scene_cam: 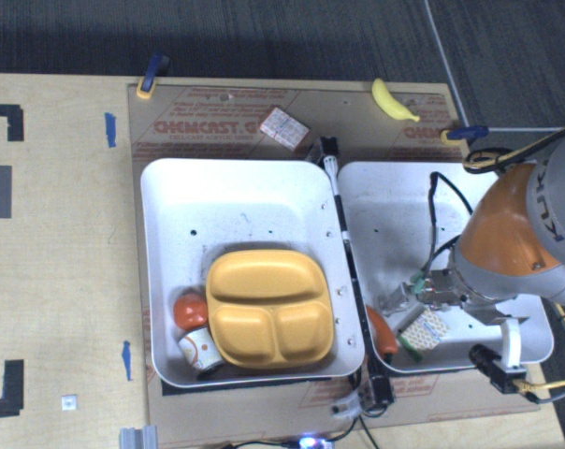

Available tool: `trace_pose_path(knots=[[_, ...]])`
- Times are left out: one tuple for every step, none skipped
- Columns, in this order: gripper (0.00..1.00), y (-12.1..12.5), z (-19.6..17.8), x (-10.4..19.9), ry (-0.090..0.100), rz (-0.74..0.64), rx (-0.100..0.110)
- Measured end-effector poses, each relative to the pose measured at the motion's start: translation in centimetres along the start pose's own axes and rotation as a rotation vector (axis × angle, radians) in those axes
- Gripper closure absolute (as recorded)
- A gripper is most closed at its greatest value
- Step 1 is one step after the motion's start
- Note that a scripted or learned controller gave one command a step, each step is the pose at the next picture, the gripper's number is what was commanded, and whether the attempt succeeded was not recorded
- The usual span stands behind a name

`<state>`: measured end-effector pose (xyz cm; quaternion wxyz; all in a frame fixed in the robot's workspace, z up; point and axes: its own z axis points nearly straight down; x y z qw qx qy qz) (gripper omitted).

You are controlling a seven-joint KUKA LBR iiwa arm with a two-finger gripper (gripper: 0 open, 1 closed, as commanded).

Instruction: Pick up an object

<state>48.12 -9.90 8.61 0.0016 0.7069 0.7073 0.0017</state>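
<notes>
A: Take the divider where the two bins meet as the marker. What lies to the left of it?

B: The left bin. A yellow divided tray lies upside down in its front half, close to the divider. An orange-red ball is tucked against the tray's far side from the divider, and a small white and orange cup sits just in front of that ball. Behind both bins, a small patterned box lies on the cardboard to the left of the divider's line and a banana to the right.

A: And right of the divider?

B: The right bin. An orange-red object rests at its front, nearly touching the divider. Just beyond it lies a white patterned packet, with something green at its front edge. The gripper is low over that cluster, just behind the packet.

A: Does it have hold of anything?

B: I cannot tell. Its tip blurs into the clutter there, so neither its opening nor any grasp is readable.

A: So how far along is the pick?

B: My judgement: the arm is down at the objects, but nothing is lifted. A confirmed grasp and the raise are left.
</notes>
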Motion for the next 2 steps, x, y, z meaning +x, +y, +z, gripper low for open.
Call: trace_pose_path(knots=[[0.00,-0.04,0.03,0.57,0.000,0.000,0.001],[0.00,-0.05,0.03,0.65,0.000,0.001,0.001]])
